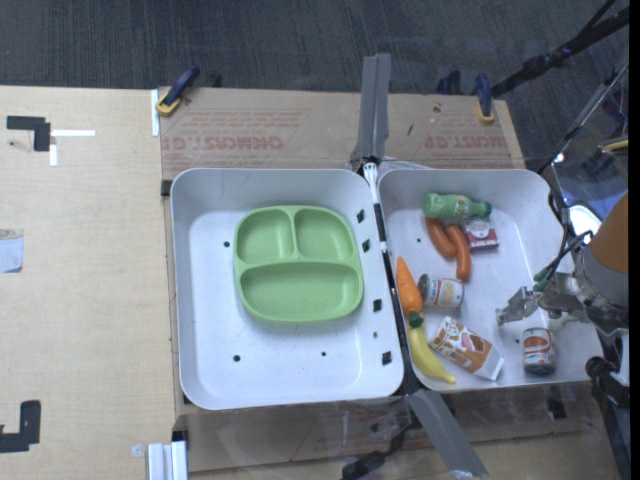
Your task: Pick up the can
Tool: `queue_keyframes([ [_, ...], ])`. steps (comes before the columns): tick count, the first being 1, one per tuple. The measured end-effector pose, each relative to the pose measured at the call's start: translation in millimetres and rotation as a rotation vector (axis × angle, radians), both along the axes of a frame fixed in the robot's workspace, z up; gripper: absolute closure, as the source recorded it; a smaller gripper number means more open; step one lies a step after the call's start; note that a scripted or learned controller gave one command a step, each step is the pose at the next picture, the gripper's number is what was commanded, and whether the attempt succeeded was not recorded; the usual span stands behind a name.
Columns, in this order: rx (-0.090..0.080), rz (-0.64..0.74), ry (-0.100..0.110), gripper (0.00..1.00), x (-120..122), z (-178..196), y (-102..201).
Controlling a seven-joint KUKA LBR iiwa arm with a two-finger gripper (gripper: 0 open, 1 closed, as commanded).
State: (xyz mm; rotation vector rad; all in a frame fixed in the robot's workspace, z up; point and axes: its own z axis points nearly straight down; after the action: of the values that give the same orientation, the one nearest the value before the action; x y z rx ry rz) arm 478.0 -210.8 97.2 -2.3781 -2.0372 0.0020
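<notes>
Standing up straight near the front wall of the right bin (560, 193) is the can (538, 351), red and white with a shiny top. It sits at about 4 o'clock in that bin, close to the corner. Its long side points up, so its round top faces up too. Just behind it is the gripper (518, 306), on the grey arm that comes in from 3 o'clock. From the gripper, the can lies at about 5 o'clock, very near but apart, I think. I cannot tell how far open the gripper is, and I see nothing held in it. To get the can, I think it has to come a little toward the front and then go down over the top. At 9 o'clock from the can lies a juice box (466, 349), near but not touching, so there looks to be room. Farther back, a small jar (442, 292) lies on its side, well away from the can.
</notes>
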Motion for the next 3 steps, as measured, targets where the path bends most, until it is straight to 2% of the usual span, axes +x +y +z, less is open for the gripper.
queue_keyframes([
  [3,0.000,0.000,0.000,0.00,0.0,0.0,0.0],
])
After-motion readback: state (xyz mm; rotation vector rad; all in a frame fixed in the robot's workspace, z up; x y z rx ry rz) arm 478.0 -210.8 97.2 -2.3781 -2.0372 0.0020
